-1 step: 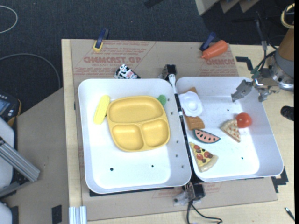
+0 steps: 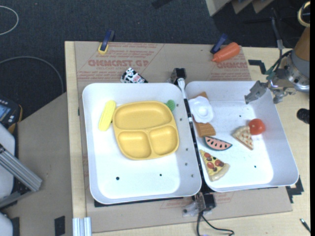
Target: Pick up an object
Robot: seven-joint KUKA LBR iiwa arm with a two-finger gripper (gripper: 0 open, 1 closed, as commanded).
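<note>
Right bin (image 2: pixel 275 173) | tomato (image 2: pixel 256 126) below claw (image 2: pixel 266 91), apart

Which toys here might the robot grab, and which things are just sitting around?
Might get grabbed, in the right bin near the gripper:
tomato
pizza slice
watermelon slice
fried egg
toast

Just sitting around:
yellow divided plate and corn in the left bin
orange carrot on the bench
black-and-white toy on the bench
</note>
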